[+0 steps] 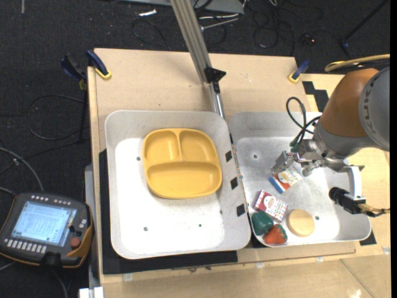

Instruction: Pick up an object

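Yellow is what catches the eye first: a divided plate (182, 163) sits alone in the left bin (124, 185), well apart from anything the arm is after. The small things are all in the right bin (260, 144), bunched toward its near side: a red carton (271, 205), a green and red toy vegetable (269, 228) and a pale round piece (301, 222), nearly touching one another. Just above them lies a small packet (287, 179), and the gripper (291, 161) hangs right over it, reaching in from the right, presumably because that one lies a little apart from the rest. From this angle I cannot tell how the gripper is set, or whether it has hold of the packet. The packet looks flat on the bin floor, so I judge the pick not yet made.
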`<state>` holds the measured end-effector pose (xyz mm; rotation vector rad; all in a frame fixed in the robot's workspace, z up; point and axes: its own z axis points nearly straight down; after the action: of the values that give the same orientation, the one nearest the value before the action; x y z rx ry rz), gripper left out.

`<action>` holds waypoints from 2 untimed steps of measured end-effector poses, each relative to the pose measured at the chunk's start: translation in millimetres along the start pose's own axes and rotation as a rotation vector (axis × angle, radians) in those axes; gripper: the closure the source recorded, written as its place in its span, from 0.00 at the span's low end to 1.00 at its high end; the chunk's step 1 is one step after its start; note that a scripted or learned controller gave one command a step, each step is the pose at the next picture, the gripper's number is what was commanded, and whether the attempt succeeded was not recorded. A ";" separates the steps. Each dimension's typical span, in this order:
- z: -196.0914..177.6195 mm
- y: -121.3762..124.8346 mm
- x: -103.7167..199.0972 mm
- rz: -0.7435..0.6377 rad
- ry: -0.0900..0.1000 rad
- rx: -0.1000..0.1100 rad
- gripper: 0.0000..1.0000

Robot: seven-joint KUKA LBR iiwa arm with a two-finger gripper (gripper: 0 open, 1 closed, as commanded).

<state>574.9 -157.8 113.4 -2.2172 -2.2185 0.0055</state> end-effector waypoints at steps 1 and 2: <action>18.6 0.4 0.6 0.000 -0.001 -0.005 0.00; 7.8 0.9 0.6 0.000 -0.002 -0.008 1.00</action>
<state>575.8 -157.2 105.6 -2.2220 -2.2236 -0.0010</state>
